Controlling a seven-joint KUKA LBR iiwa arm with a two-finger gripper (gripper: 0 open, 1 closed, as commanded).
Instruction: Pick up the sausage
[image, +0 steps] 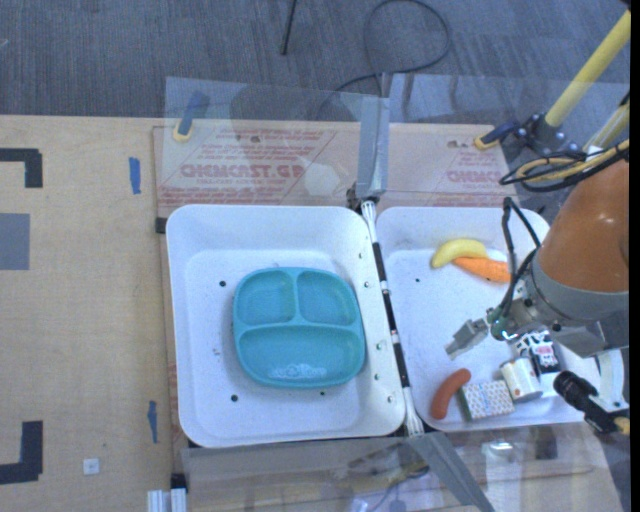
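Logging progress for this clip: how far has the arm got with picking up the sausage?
Nothing looks done yet. The sausage lies on the floor of the right bin, near its front edge, beside a small patterned block. The gripper hangs above the bin, up and to the right of the sausage, with nothing between its fingers. Left to do: move over the sausage, lower, close on it and lift.

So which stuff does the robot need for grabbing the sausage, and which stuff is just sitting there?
For the job:
- sausage, near the front of the right bin
- end effector, above that bin

Just lying about:
- banana
- carrot
- speckled block beside the sausage
- small can
- teal divided plate in the left bin
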